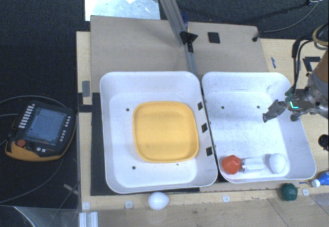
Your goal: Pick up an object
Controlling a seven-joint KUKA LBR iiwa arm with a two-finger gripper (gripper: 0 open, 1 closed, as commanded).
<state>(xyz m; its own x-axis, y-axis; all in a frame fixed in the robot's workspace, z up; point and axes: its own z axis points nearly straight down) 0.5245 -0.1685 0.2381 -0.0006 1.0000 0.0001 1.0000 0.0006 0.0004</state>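
Objects lie in a left-right row along the right bin's (pixel 247 92) near wall: orange ball (pixel 231 164), clear tube (pixel 252 164), white egg (pixel 277 162). The gripper (pixel 270 114) hovers farther back; finger state cannot be told. The left bin (pixel 115 118) holds a yellow plate (pixel 165 131).
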